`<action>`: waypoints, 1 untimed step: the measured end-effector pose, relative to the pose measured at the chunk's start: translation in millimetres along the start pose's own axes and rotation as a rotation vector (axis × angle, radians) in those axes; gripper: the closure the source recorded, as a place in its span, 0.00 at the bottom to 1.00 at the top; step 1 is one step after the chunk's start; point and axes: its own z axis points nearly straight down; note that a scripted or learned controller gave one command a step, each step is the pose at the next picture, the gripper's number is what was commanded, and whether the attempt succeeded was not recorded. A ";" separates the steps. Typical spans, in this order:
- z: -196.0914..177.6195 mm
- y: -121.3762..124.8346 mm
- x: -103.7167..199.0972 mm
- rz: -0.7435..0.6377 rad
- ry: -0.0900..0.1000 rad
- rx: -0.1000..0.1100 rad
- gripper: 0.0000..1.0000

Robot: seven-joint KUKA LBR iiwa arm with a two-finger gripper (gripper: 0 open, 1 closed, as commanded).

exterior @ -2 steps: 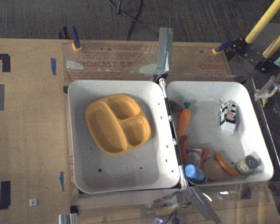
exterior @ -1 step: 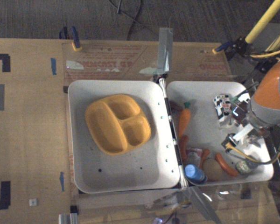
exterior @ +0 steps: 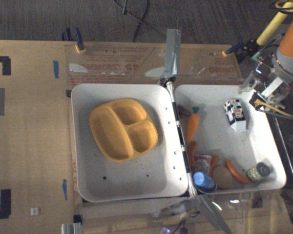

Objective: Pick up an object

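1. From my remote station, the gripper (exterior: 268,92) hung at the far right edge of the right bin (exterior: 271,135), beneath the arm's orange band; I could not tell how it was set.
2. The nearest candidate for the pick was the small black-and-white box (exterior: 236,113), which lay just left of the gripper and slightly nearer in the scene, on bare bin floor. Its long axis ran roughly far to near.
3. The carrot (exterior: 192,125) lay further left, by the wall between the bins, its green top pointing far, its long axis also far to near.
4. Along the near wall of that bin I counted one blue-capped bottle (exterior: 203,180), one orange sausage-shaped piece (exterior: 236,172), one dark round-topped item (exterior: 260,171) and a few jumbled things I could not separate.
5. The left bin (exterior: 83,145) held one yellow divided plate (exterior: 123,128), well apart from the gripper.
6. I judged the box the readiest target: close, isolated, unobstructed.
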 end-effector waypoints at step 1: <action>51.9 -28.0 -2.9 -0.278 0.000 0.004 0.00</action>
